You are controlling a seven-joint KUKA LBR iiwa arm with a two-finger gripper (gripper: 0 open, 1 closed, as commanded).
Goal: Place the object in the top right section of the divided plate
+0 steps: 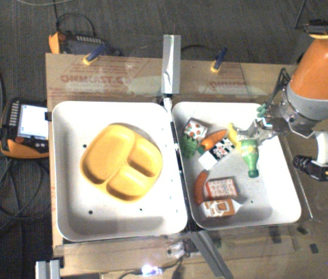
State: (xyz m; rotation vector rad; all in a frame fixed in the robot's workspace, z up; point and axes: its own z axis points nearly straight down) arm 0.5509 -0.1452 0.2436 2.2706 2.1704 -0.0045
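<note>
The yellow divided plate [121,161] lies tilted in the left bin [71,214], with one large section and two smaller ones. All three sections look bare. My gripper [250,135] hangs over the upper right part of the right bin [286,205]. It sits just above the top end of a green bottle [250,159], which lies lengthwise on the bin floor. A small yellow item [232,132] rests just left of the gripper. Whether the gripper touches the bottle is unclear.
The right bin also holds a strawberry-printed carton [195,129], a carrot [213,138], a green leafy toy [188,148], a black-and-white box [222,148], a sausage [200,186] and two brown cartons [219,197]. A metal post [171,63] stands behind the bins.
</note>
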